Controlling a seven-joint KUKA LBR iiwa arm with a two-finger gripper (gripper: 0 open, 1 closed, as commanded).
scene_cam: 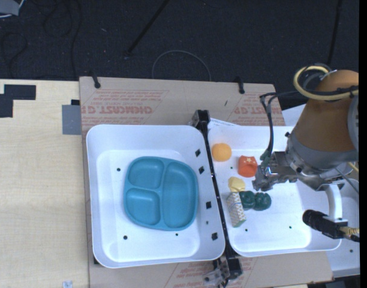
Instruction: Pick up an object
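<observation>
Gripper (262,183) hovers above lumpy green object (255,200), beside red block (247,165).

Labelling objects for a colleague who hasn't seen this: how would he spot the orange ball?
Take the right-hand white bin. Near its left wall's far end lies the orange ball. It is the one round, plain orange piece; the neighbouring red block is angular.

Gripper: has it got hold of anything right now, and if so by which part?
Cannot be told. The gripper hangs low in the right bin, just above the green object and beside the red block; nothing is visibly lifted.
</observation>
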